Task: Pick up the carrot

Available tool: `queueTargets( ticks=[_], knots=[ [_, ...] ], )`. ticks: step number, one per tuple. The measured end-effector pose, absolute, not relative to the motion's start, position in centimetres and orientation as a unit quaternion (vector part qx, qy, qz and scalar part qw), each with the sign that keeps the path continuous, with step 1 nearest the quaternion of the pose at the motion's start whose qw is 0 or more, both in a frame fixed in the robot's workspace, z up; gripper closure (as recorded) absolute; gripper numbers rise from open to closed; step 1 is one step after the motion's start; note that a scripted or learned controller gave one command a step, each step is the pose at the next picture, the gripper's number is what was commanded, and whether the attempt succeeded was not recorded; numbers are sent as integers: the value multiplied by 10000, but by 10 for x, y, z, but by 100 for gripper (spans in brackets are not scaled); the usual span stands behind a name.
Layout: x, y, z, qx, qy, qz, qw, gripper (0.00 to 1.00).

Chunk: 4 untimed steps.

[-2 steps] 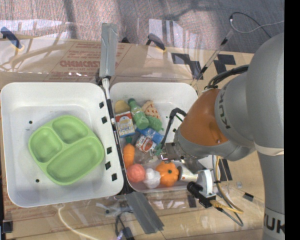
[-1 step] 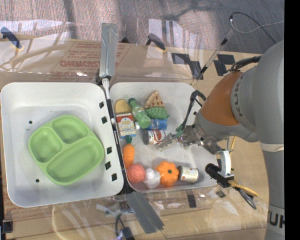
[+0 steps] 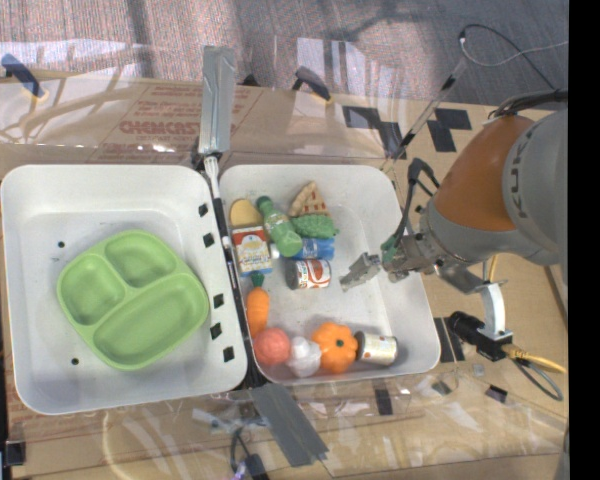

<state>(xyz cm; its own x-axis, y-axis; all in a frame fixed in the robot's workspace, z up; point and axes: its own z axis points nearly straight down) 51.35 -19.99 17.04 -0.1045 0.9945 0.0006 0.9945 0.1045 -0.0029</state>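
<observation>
Two white bins side by side; the carrot (image 3: 258, 309) lies in the right bin (image 3: 408, 298), tight against its left wall, lengthwise along that wall. Gripper (image 3: 360, 269) hangs over the bin's bare right-centre floor, well apart from the carrot; jaws look parted and hold nothing.

Step in hand, as I judge it: reach left across the bin to the carrot. Best approach is from above, fingers closing across the carrot's narrow width.

Crowding matters. Small can (image 3: 308, 274) sits just up-right of the carrot, a carton (image 3: 251, 250) just above it, a pink ball (image 3: 272, 347) just below. The wall-side finger has little room; the divider between the bins is the edge to mind.

Open room: bare floor under the gripper and toward the right wall. Left bin carries a green divided plate (image 3: 132, 298).
</observation>
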Motion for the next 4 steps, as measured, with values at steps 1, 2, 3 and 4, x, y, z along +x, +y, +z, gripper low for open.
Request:
queueTargets(
  ticks=[1, 2, 3, 4],
  knots=[
    [483, -210, 216, -6396, -7687, 9, 4, 0],
    [477, -129, 115, -5602, -8283, 10, 26, 0],
    [479, -210, 92, -5763, -8173, -1, -7, 0],
    [479, -208, 100, -5734, -8193, 2, 10, 100]
  ],
)
